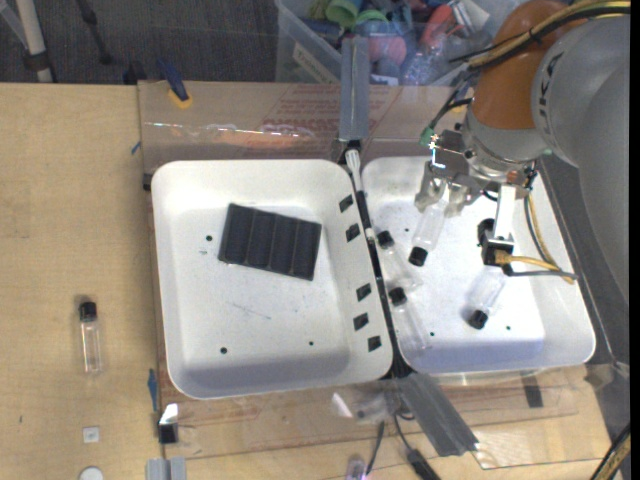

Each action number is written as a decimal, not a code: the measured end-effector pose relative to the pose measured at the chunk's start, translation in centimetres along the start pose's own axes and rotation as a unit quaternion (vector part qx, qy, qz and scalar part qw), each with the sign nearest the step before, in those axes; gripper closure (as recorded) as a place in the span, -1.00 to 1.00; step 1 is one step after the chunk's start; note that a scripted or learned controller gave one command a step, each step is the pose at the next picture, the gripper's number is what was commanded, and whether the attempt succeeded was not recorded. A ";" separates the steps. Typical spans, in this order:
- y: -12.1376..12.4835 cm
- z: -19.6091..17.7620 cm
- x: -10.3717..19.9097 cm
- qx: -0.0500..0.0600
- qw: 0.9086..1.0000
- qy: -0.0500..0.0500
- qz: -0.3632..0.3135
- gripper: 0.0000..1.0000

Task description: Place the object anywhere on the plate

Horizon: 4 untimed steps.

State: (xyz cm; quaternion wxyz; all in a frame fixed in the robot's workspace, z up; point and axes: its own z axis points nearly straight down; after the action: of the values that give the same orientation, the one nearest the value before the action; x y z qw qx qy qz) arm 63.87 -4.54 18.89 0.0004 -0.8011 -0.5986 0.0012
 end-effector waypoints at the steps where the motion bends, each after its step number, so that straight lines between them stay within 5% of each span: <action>1: 1.9 -2.3 3.6 -0.001 1.000 0.001 0.001 1.00; 2: -1.4 -2.1 6.9 0.001 0.975 0.000 0.223 1.00; 3: -5.5 0.3 11.3 0.002 0.924 0.000 0.381 1.00; 4: -13.5 1.8 14.9 0.000 0.895 0.001 0.445 1.00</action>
State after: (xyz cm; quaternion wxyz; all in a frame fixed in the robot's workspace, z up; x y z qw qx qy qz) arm 55.19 13.60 17.05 0.0005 -0.9838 -0.1795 0.0009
